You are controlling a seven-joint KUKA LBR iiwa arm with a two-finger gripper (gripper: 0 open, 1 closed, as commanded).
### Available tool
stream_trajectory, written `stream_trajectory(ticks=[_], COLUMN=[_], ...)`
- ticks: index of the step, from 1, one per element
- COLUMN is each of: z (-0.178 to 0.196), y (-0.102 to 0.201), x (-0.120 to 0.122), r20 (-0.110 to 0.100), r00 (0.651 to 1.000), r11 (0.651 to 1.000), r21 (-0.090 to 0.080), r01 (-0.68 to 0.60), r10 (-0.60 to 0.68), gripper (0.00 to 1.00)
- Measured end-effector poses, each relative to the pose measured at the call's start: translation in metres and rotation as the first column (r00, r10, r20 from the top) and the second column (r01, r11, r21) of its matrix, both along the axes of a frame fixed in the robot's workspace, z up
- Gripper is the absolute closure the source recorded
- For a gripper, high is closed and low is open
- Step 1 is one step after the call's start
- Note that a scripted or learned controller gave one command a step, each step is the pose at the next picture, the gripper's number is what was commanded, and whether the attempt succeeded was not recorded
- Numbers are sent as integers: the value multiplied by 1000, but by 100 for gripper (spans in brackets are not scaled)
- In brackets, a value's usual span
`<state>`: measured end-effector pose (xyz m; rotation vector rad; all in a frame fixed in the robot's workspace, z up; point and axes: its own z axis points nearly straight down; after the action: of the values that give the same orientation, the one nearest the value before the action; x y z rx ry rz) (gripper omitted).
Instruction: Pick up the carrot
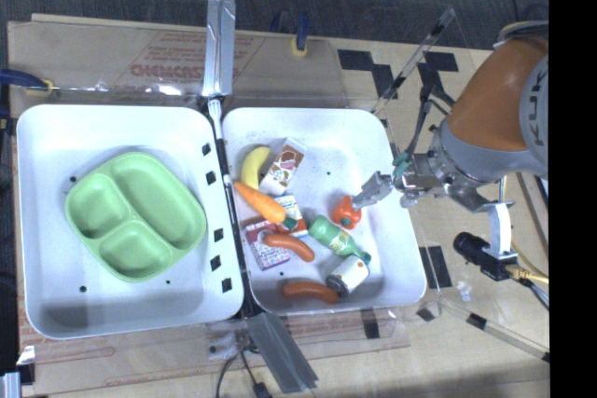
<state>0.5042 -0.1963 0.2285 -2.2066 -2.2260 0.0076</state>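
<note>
Robot arm hovers at the right bin's edge; carrot lies untouched.

The jaws (376, 189) sit above the right bin (392, 144), near a small red-orange item (347, 212); whether spread or pressed together cannot be told. The carrot (259, 200) lies at the bin's left side, beside a banana (255, 165). A green divided plate (135, 214) rests in the left bin (37, 135).

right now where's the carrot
In the camera view the carrot lies in the right bin, near its left wall, just below the banana and above the sausage.
</note>
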Motion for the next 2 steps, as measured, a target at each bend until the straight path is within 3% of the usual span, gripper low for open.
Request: stream_trajectory(ticks=[1,2], z=[-96,-135], y=[87,98], x=[17,52], r20=[-1,9], r00=[995,947], r11=[995,947], r21=[0,-1], r01=[-98,-320], r10=[98,320], gripper=[0,0])
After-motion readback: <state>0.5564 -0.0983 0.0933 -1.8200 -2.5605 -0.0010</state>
